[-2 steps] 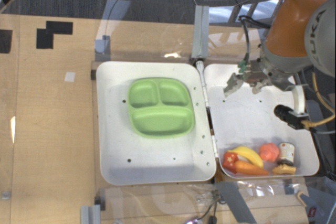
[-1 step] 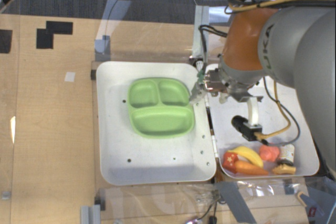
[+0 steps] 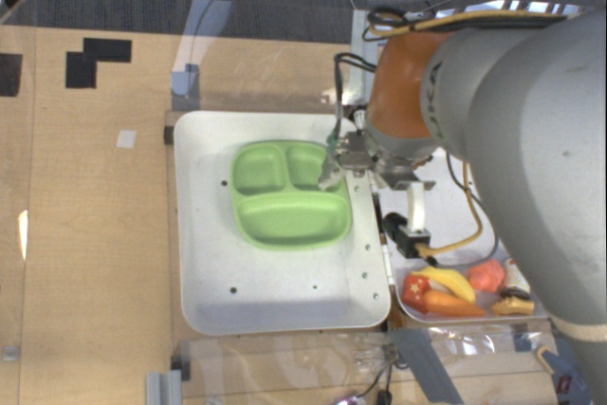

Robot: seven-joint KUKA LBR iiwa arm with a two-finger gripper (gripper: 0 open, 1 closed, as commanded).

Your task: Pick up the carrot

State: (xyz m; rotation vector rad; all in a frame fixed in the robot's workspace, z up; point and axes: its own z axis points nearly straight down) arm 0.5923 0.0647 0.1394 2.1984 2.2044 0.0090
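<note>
The carrot (image 3: 451,303) is orange and lies near the front edge of the right bin (image 3: 446,204), just below a yellow banana (image 3: 446,281). My gripper (image 3: 372,168) hangs under the orange-banded wrist, over the wall between the two bins, next to the right rim of a green plate. It is well behind and to the left of the carrot, with nothing visibly held. The thick grey arm covers most of the right bin.
A green divided plate (image 3: 285,196) lies in the left bin (image 3: 275,299). Beside the carrot sit a red round fruit (image 3: 487,275), a small red piece (image 3: 414,285) and a brown-yellow item (image 3: 513,303). Cables hang from the wrist.
</note>
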